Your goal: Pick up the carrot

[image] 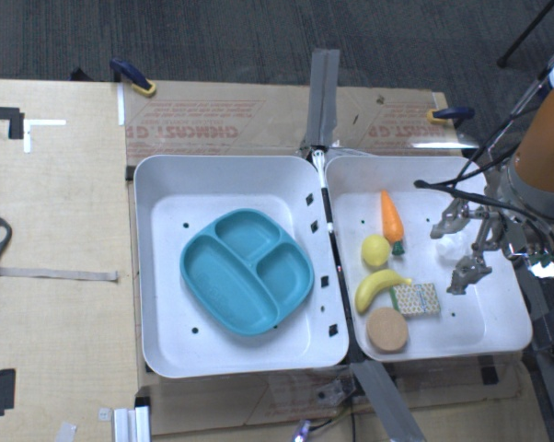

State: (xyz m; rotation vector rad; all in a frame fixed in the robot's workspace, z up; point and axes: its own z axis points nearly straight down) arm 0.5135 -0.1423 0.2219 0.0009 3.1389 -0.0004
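Approach step. Gripper (463, 244) hangs over the right bin (507, 339), fingers spread and pinching nothing. Carrot (391, 215) lies well to its left, untouched. Next: travel left, descend, straddle it.

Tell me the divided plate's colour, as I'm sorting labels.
Teal blue; the divided plate shows plainly in the camera view.
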